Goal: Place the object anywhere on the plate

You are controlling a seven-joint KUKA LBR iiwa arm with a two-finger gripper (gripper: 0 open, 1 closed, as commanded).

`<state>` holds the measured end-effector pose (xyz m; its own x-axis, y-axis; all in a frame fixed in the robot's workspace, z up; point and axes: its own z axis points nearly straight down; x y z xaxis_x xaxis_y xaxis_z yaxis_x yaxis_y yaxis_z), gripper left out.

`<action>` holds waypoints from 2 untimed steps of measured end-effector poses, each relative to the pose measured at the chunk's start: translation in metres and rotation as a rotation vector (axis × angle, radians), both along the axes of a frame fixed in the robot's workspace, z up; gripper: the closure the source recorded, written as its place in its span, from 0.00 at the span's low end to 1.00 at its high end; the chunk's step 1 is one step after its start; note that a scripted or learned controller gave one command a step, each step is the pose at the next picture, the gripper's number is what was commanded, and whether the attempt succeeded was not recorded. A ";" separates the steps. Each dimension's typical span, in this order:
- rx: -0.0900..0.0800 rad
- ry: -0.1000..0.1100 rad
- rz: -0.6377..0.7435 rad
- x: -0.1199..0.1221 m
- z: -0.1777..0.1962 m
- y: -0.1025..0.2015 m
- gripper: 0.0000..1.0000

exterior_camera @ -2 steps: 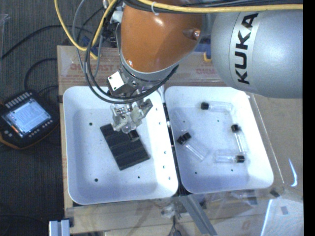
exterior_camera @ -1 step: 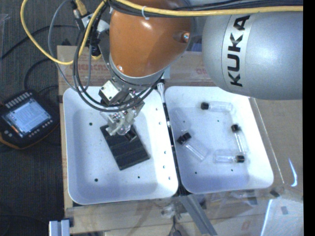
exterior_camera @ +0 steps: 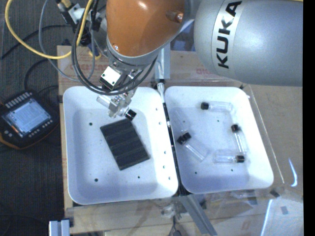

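Vial (exterior_camera: pixel 123 108), a small clear tube with a black cap, sits between the fingers of the gripper (exterior_camera: pixel 117 106), so the hand is closed on it. Its black cap points to the lower right, and its clear body runs up-left into the fingers. It hangs just over the upper corner of the plate (exterior_camera: pixel 124 142). This relation decides the coming move: the plate lies directly below and toward the near side of the held vial, so a short lowering should be enough, I judge.

Starting from the near side, the left bin (exterior_camera: pixel 78 181) holds the plate, a dark ribbed rectangle lying flat. Its long axis runs from upper left to lower right.

Beside it, the right bin (exterior_camera: pixel 256 176) holds four more vials, well apart from the plate: one (exterior_camera: pixel 191 146) near the divider, one (exterior_camera: pixel 228 158) at the near side, one (exterior_camera: pixel 237 136) standing lengthwise at the right, and one (exterior_camera: pixel 215 105) at the far side.

Further back, the arm (exterior_camera: pixel 246 33) reaches over the bench from the right.
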<state>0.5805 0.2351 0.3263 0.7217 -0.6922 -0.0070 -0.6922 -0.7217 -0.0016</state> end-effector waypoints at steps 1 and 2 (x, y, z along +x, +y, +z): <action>0.001 0.001 0.340 0.004 -0.034 0.000 1.00; 0.002 0.000 0.562 0.021 -0.046 0.000 1.00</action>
